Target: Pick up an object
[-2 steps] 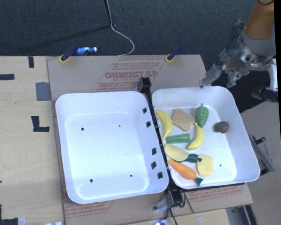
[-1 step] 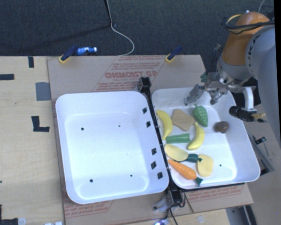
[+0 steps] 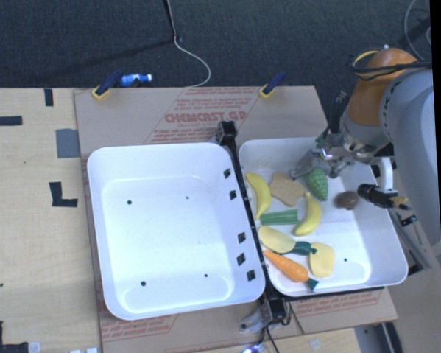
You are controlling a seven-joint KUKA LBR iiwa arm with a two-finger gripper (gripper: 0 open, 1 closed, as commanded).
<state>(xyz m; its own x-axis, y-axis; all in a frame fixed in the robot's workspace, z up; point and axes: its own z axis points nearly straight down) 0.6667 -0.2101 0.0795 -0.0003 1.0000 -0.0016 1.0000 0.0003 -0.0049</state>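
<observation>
Cardboard sheeting (image 3: 202,114) lies under both of my shallow white plastic bins; the left-hand bin (image 3: 168,226) sits beside its partner. Moving right, the right-hand bin (image 3: 372,264) holds the toy food: a curved yellow plastic banana (image 3: 260,193) by the dividing wall, a tan square slice of toy bread (image 3: 285,188) touching it, a green plastic bean pod (image 3: 280,217) below, then an orange plastic carrot (image 3: 287,265) near the front rim. Further right lies a second yellow banana (image 3: 309,214) and a small brown rounded lump (image 3: 346,199), perhaps a nut. My gripper (image 3: 320,176) hangs over the bin's back, fingers closed around a bumpy green plastic vegetable (image 3: 317,184).
</observation>
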